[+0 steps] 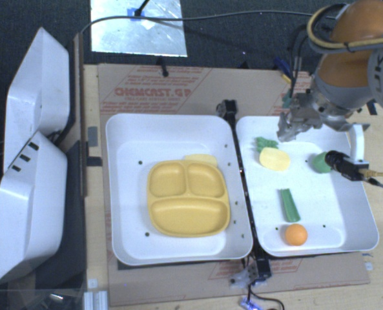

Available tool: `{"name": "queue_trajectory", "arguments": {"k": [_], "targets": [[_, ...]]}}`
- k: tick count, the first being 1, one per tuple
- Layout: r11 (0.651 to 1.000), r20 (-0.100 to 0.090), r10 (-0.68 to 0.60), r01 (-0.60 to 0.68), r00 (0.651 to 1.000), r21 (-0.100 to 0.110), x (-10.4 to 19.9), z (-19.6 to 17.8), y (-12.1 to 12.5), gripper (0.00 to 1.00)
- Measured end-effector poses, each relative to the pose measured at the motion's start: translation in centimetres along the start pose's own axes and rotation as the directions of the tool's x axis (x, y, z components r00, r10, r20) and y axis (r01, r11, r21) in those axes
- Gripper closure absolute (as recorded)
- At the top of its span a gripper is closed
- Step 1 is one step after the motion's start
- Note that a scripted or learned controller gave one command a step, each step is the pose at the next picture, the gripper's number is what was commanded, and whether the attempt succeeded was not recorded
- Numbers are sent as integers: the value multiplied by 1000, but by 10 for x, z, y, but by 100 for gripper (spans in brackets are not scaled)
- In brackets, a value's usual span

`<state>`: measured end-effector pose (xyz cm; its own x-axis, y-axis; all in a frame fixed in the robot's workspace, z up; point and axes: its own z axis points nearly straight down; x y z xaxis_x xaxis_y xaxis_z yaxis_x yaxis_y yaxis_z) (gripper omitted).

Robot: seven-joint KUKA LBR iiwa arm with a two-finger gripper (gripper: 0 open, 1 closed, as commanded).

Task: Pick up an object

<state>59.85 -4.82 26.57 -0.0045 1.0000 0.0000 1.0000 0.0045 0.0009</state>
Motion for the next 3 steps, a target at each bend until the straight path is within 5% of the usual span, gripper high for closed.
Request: {"name": "queue_trajectory", "arguments": {"k": [3], "targets": [[1000, 0, 1, -1, 1000, 1, 146, 26, 13, 100]]}}
